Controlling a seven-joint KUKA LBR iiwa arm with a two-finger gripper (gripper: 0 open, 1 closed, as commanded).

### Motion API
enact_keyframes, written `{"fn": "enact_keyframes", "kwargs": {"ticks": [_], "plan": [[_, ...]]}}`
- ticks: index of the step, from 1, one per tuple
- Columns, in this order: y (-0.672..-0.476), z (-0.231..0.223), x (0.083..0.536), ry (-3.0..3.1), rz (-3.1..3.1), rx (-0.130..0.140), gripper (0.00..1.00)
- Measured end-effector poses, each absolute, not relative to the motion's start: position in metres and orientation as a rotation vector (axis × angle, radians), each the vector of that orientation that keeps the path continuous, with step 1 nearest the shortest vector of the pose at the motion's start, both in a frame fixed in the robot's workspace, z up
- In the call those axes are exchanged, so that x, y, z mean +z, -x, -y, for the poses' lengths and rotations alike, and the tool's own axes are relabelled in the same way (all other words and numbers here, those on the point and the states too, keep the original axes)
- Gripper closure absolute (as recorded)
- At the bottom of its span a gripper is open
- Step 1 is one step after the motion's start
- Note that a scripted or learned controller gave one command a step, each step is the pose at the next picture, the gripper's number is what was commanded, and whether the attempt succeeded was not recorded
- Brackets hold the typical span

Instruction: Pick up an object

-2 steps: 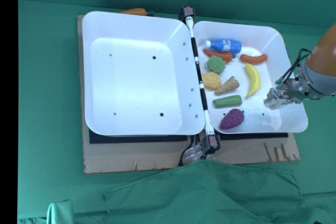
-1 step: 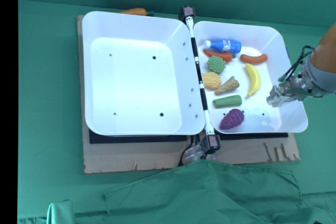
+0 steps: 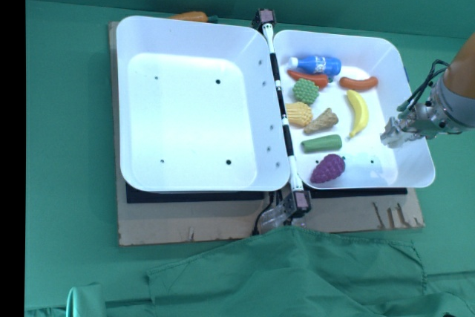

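Over the right bin's (image 3: 415, 173) outer rim hangs the hand (image 3: 393, 136), arm reaching in level from the right — whether it is spread or pressed together, I cannot tell. Just left of it lies a banana (image 3: 358, 113); farther left, purple grapes (image 3: 328, 168).

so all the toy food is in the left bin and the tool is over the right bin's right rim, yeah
Not quite. The camera view shows the toy food, such as the banana and grapes, in the right bin, not the left bin. The tool is indeed over the right bin's right rim.
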State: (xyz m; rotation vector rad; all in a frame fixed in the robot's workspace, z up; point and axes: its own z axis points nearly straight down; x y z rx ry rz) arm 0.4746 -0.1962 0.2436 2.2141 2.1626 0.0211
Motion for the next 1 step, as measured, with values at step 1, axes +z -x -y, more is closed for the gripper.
{"fn": "enact_keyframes", "kwargs": {"ticks": [1], "plan": [[-0.4947,0.1871,0.2323,-2.22,-2.214,0.001,1.0]]}}
